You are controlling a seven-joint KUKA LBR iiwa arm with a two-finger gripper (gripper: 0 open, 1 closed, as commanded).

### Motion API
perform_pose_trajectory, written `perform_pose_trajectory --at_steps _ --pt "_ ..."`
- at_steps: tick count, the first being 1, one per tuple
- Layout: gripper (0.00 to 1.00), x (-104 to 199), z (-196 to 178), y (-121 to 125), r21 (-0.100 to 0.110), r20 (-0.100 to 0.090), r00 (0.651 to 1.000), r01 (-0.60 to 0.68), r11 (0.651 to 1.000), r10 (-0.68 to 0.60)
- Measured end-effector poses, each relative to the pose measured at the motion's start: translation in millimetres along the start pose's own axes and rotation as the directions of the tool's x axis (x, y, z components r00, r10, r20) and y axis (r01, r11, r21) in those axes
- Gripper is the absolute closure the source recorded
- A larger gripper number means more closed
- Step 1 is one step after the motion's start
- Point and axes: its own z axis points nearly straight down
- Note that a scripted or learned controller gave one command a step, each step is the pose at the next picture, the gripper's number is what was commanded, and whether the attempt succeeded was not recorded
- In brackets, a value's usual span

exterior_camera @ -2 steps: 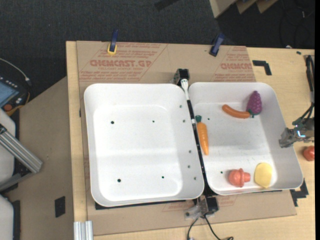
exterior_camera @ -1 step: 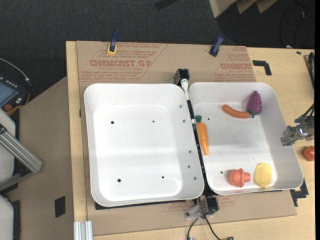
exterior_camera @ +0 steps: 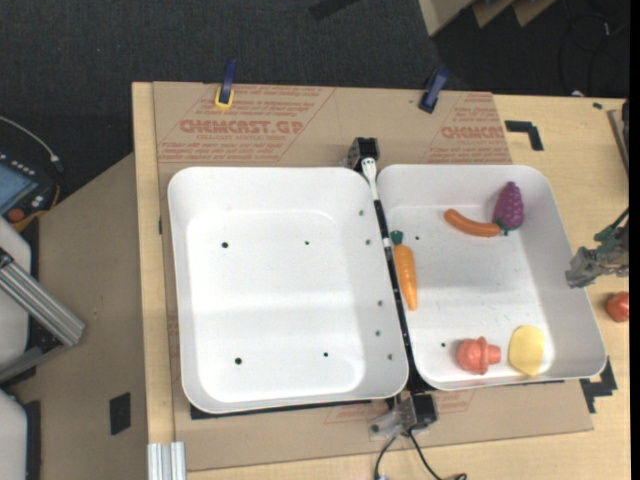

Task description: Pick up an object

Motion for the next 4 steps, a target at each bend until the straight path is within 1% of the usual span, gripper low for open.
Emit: perform_pose_trajectory --at_steps 1,2,3,4 --pt "1.00 53.3 142.5 1.1 0.013 -0.011 1.000 0.003 1.000 -0.003" --pt "1.00 50.3 128.1 1.3 0.008 -0.006 1.000 0.000 1.000 0.000" --pt "1.00 49.4 -26.7 0.0 -0.006 -0.002 1.000 0.003 1.000 -0.003" --pt "1.00 49.9 -27.9 -1.1 0.006 -0.005 1.000 0.002 1.000 -0.002"
